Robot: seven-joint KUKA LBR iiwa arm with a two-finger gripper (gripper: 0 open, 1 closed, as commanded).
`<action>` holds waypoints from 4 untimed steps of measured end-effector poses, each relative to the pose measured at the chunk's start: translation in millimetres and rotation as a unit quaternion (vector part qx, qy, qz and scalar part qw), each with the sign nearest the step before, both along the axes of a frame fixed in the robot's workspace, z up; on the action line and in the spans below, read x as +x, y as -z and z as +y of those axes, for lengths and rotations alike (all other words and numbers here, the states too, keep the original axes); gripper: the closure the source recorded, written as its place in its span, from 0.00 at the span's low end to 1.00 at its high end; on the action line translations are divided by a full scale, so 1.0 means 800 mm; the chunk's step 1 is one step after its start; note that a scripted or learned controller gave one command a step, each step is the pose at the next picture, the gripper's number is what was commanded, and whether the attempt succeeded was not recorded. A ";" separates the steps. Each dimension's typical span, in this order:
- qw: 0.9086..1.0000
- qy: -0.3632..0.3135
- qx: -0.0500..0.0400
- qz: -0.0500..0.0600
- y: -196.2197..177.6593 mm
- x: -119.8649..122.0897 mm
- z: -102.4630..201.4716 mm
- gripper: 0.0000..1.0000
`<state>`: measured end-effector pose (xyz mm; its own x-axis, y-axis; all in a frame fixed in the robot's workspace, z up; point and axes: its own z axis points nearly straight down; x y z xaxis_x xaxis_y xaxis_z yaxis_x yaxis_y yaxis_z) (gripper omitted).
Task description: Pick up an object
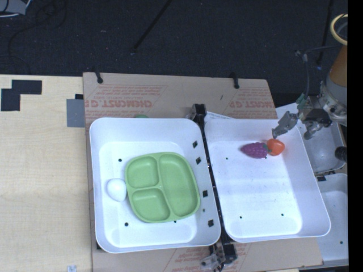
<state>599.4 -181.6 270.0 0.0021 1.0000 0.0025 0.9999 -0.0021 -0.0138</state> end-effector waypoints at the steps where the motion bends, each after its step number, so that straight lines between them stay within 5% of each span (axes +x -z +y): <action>1: 1.000 -0.001 -0.001 -0.007 -0.010 0.003 0.000 0.00; 4: 1.000 -0.001 0.000 -0.004 0.166 -0.002 -0.006 0.00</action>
